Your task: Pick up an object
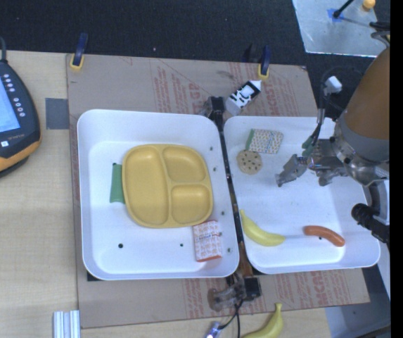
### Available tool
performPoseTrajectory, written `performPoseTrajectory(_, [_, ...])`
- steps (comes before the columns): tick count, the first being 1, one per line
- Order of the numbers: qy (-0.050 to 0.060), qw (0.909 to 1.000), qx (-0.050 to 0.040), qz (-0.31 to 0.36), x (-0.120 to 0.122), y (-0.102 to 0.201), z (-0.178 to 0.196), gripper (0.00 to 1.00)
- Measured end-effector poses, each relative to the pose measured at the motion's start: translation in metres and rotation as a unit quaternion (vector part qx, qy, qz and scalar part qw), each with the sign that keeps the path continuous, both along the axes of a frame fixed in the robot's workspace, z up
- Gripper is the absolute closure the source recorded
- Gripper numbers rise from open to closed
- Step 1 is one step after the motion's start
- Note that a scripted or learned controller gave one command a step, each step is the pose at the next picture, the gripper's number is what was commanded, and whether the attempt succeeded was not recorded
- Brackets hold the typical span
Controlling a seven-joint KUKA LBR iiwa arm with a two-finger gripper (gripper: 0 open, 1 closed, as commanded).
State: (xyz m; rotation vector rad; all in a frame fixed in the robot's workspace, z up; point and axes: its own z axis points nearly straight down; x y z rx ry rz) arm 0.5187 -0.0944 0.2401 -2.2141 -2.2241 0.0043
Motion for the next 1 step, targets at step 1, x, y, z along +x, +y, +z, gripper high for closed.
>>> performPoseTrajectory(1, [0.001, 1.0000, -0.0007, 0.000, 0.0466, -0.0264, -0.1106, 0.00])
